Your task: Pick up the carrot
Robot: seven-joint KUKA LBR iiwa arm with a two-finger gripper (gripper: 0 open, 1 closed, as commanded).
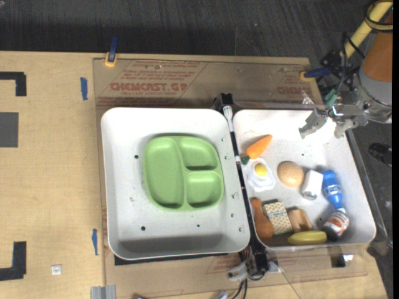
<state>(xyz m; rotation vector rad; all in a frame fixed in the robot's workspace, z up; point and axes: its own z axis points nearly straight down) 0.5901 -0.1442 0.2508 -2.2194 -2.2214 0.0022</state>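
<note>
1. The tan surface [50, 167] bears two white bins.
2. The jaws [324, 122] hang spread and empty over the right bin [365, 198], at its far-right corner.
3. The carrot [259, 146] lies well apart, against the left wall.
4. Best approach, I judge: align along its length, avoiding the fried egg [260, 173].

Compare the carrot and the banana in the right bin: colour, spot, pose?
The carrot is orange with a green end; the banana is plain yellow. The carrot lies slanted near the bin's left wall, toward the far side; the banana lies level along the near wall. Both are long toy foods in the right bin, untouched.
</note>
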